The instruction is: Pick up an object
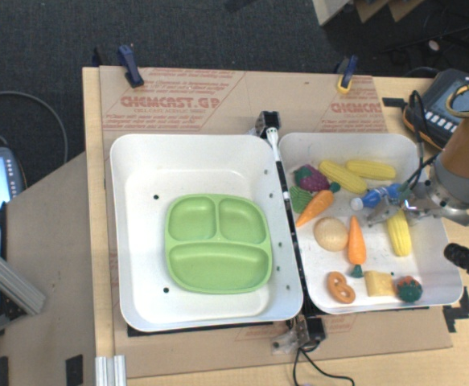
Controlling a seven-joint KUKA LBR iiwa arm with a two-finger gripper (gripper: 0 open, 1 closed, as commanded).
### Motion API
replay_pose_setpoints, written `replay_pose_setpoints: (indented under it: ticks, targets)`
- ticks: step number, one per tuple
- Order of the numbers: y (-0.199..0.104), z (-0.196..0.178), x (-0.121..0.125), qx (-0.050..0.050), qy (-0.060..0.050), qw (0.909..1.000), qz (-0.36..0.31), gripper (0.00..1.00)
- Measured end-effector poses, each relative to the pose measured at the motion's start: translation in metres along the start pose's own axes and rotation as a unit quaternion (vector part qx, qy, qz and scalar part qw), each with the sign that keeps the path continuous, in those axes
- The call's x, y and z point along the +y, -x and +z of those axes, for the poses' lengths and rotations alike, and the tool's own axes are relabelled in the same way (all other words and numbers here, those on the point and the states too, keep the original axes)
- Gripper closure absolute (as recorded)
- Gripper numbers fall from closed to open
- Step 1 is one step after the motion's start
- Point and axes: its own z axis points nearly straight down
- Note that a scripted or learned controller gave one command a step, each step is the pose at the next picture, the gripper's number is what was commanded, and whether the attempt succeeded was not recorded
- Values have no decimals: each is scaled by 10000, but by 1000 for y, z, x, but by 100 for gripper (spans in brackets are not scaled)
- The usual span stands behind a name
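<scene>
The right bin [435, 292] holds several toy foods. Among them are two yellow pieces [343, 175] [371, 168], purple grapes [310, 178], a carrot [314, 207], a beige round piece [331, 234], a second carrot [356, 244] and a corn cob [399, 232]. A pretzel [340, 288], a cheese wedge [377, 282] and a green-and-red piece [409, 289] lie along the front. My gripper [383, 199] reaches in from the right. It hangs low over the bin's middle right, just above the corn cob and beside the second carrot. Nothing is visibly held in it.
The left bin [137, 175] contains a green divided plate [218, 244]. A black divider clip [268, 123] sits between the bins at the back. Blue clamps [129, 64] [347, 72] pin the cardboard sheet. A yellow-and-grey pendant [447, 107] rests at the far right.
</scene>
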Motion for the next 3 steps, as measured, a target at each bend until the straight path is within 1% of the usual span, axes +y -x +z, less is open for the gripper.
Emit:
replay_pose_setpoints:
  ticks: [1, 2, 3]
  targets:
    - [3, -10, 0, -33, 16, 10000, 12, 100]
    - [-64, 5, -31, -62, 62, 10000, 14, 100]
    - [-159, -95, -28, -26, 61, 10000, -34, 100]
